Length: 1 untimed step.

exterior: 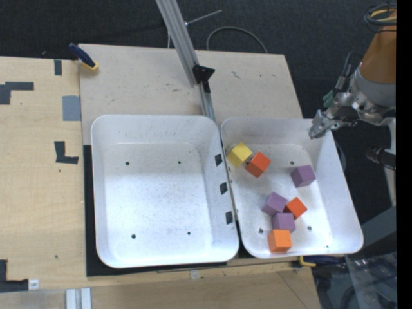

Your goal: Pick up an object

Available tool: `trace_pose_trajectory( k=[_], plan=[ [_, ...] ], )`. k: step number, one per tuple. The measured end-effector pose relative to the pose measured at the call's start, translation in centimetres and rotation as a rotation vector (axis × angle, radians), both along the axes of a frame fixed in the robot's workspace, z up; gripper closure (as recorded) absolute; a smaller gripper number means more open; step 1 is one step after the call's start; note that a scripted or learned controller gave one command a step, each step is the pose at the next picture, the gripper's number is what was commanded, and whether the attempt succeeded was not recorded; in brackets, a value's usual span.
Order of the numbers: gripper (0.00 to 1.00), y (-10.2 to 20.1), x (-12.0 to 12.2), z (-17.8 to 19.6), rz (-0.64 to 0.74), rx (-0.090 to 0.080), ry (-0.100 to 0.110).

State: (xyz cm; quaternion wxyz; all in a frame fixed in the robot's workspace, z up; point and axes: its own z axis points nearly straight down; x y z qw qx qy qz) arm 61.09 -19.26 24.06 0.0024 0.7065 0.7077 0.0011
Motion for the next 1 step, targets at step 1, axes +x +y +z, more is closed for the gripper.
trace_pose_trajectory(
  k=[1],
  plan=[
    [1.00, 5.94, -1.53, 0.43, 0.004, 0.003, 0.005]
  ],
)
